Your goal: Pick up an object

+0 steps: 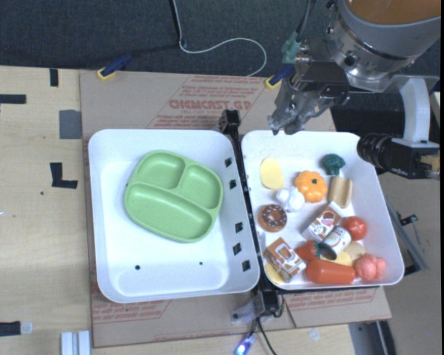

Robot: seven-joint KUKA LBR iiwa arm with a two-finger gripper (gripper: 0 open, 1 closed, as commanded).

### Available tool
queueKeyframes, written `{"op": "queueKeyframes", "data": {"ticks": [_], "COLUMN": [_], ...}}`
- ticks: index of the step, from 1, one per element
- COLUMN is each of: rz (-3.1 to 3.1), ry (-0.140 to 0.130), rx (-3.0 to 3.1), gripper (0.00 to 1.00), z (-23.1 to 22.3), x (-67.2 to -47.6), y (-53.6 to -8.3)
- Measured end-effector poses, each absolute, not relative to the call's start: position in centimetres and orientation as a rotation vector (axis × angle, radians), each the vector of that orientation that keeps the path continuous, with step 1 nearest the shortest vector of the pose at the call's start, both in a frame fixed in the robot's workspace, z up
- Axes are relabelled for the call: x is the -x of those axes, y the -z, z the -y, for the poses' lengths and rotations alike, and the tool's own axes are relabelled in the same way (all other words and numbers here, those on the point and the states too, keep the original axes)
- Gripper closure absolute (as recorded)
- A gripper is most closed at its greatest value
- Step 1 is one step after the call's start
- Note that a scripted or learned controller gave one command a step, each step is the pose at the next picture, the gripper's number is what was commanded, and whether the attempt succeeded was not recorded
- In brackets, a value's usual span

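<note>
Above the far edge of the right bin (381,198), at about 12 o'clock of it, my gripper (287,124) hangs with nothing in it; whether it's apart or together, cannot tell. Nothing picked yet, whole grab left, I judge. Candidates all sit in the right bin: yellow slice (271,173) at 11 o'clock, toy pumpkin (311,186) near center-top, donut (271,217) at 9, broccoli (332,163) at 1, tomato (355,228) at 3, hot dog (329,271) at 6. Left bin (103,213) holds a green divided plate (174,194). Yellow slice lies closest below me.
</note>
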State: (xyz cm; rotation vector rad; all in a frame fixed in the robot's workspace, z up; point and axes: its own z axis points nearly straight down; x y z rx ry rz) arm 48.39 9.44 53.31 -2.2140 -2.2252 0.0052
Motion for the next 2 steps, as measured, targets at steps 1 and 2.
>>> {"op": "queueKeyframes", "data": {"ticks": [1,2], "rz": [2.224,2.224], "ry": [-0.009,-0.016], "rx": [2.217,2.21], "gripper": [1.0,1.0], "z": [-9.3,-14.7], "x": [-48.5,-48.3], "y": [-54.3,-46.6]}}
